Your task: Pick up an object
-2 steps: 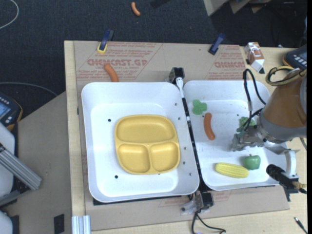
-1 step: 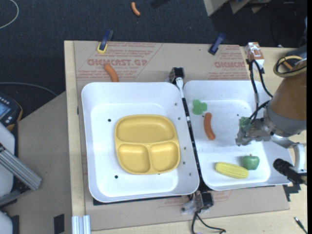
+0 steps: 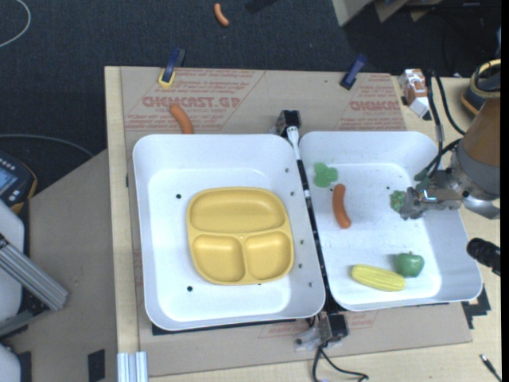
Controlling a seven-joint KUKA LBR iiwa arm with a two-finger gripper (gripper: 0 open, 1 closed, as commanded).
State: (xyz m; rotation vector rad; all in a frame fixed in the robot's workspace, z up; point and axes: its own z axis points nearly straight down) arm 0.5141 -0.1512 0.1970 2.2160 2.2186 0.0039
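The right bin [image 3: 374, 153] holds several toy foods. A pale green leafy piece [image 3: 324, 175] lies near its left wall, with an orange-red sausage [image 3: 342, 205] just below it. A yellow corn cob [image 3: 378, 278] and a green pepper [image 3: 410, 264] rest near the front wall. My gripper [image 3: 415, 201] is low at the bin's right side, reaching in from the right. A small dark green piece [image 3: 397, 200] sits right against its tip. Whether the piece is held cannot be made out.
The left bin [image 3: 155, 213] carries a yellow divided plate [image 3: 238, 235]. An orange sausage [image 3: 182, 118] lies on the cardboard behind the left bin, and another [image 3: 221, 13] on the dark floor. Blue clamps [image 3: 171, 66] [image 3: 353, 72] grip the board's far edge.
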